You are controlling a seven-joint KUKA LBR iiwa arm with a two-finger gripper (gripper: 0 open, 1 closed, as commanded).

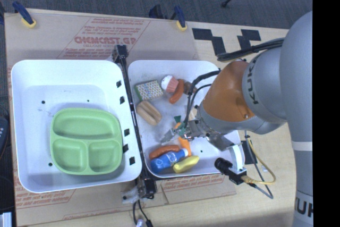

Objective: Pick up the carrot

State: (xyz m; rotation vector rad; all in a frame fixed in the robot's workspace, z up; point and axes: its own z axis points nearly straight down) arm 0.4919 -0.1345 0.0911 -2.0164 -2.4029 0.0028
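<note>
The carrot (160, 152), a long orange shape, lies near the front of the right bin (207, 67). It rests against a blue item (173, 158) and a yellow item (186, 164). My gripper (177, 133) is low in this bin, just above and to the right of the carrot. A small orange piece (184, 143) sits right under its tip. The wrist and its orange band hide how the jaws stand, and nothing is visibly held.
A tan bun (149, 112), a green-topped box (149, 90), and a red and white item (174, 87) lie at the back of the right bin. The left bin (32, 77) holds a green divided plate (85, 141). A black cable (249, 170) trails near the front right.
</note>
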